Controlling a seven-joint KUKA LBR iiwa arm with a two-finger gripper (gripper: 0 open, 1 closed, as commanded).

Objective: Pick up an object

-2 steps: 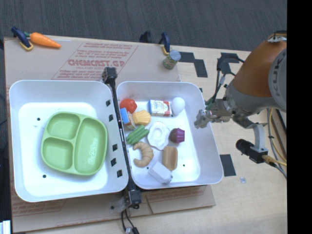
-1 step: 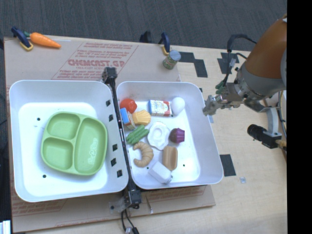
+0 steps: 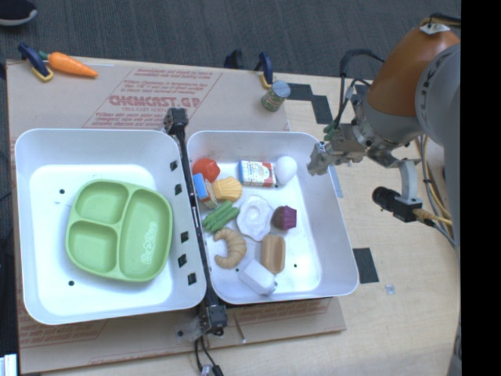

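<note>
Two shallow white bins sit side by side on the surface (image 3: 391,304). The left bin (image 3: 39,272) holds a green divided plate (image 3: 119,229) with three compartments. The right bin (image 3: 333,241) holds a cluster of toy foods: a red tomato (image 3: 206,168) at the upper left, a small milk carton (image 3: 257,173) lying on its side with its long axis running left to right, and a white egg (image 3: 286,167) just beside the carton's right end. Below them lie a yellow corn piece (image 3: 228,188), a green bean pod (image 3: 220,217) slanting from lower left to upper right, a fried egg (image 3: 255,217), a purple piece (image 3: 284,218), a croissant (image 3: 231,248), a tan bread roll (image 3: 272,253) standing lengthwise top to bottom, and a white block (image 3: 257,276) near the bottom wall.

The gripper (image 3: 321,159) hangs over the right bin's upper right corner, near the white egg but apart from it. Whether its jaws are open or closed cannot be told; nothing is seen between them.

Beyond the bins, a toy carrot (image 3: 72,65) lies on the cardboard (image 3: 156,96) and a small can (image 3: 274,96) stands near the far edge.
</note>
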